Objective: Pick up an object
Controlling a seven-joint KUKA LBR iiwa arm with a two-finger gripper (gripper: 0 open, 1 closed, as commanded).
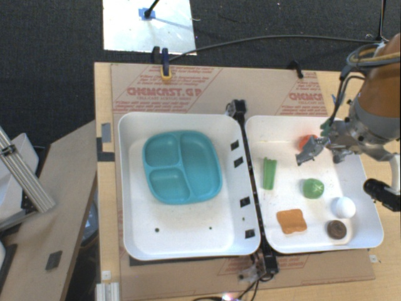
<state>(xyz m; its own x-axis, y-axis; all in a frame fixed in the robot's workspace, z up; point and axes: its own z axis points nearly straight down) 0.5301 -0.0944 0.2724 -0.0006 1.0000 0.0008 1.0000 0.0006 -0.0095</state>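
Gripper [319, 148]: upper right of frame, over right bin's upper part; grey fingers spread apart, nothing seen betw. them; one finger [306, 155] slants down-left, other [338, 155] short, pointing down.
Arm [379, 99]: enters from right edge, orange band at upper right, grey wrist below it.
Red object [307, 141]: upper part of right bin, just beside/behind left finger, partly hidden by it; contact cannot be told.
Green ball-ish object [312, 188]: right bin centre, below gripper, apart from fingers.
Green stick [269, 173]: left part of right bin, upright in frame, left & lower than gripper, well apart.
Orange sponge-like block [291, 221]: lower middle of right bin, far below gripper.
White ball [343, 207]: lower right of right bin, just above brown disc.
Brown disc [337, 229]: lower right corner of right bin.
Right bin [276, 137]: white, shallow, right half of frame.
Left bin [135, 168]: white, centre-left, touching right bin along a black clipped seam.
Teal tray [182, 166]: three compartments, lying flat in left bin, well apart from gripper.
Bench [207, 83]: brown board w/ red print under both bins.
White sheet [147, 17]: top left, w/ blue mark.
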